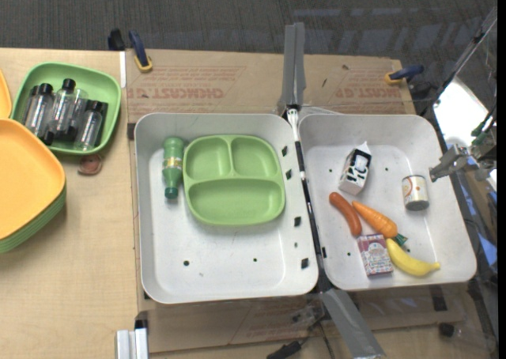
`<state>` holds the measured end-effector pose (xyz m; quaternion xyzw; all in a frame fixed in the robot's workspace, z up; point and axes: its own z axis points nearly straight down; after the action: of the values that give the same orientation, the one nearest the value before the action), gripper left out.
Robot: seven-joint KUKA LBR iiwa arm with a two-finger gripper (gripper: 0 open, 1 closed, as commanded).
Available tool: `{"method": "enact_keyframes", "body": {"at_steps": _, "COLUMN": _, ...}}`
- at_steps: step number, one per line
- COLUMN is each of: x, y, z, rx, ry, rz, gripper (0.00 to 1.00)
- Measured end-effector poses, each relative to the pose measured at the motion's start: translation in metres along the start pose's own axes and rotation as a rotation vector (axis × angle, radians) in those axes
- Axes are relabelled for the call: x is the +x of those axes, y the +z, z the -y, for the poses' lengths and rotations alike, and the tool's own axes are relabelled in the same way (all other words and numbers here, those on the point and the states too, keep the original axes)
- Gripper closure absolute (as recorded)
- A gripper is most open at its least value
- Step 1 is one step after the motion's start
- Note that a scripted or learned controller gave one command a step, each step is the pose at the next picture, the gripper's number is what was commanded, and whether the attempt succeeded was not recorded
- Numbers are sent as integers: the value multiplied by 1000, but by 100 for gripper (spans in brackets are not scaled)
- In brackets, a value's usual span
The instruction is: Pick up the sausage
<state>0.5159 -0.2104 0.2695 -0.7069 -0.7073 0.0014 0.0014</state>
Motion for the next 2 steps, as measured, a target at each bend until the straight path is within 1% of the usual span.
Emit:
{"method": "enact_keyframes", "body": {"at_steps": 1, "x": 39, "y": 158, "z": 5, "rx": 0, "ry": 9, "rz": -1, "gripper": 0}}
{"method": "enact_keyframes", "body": {"at_steps": 2, "x": 79, "y": 172, "z": -18, "rx": -1, "ry": -57, "rz": 0, "gripper": 0}}
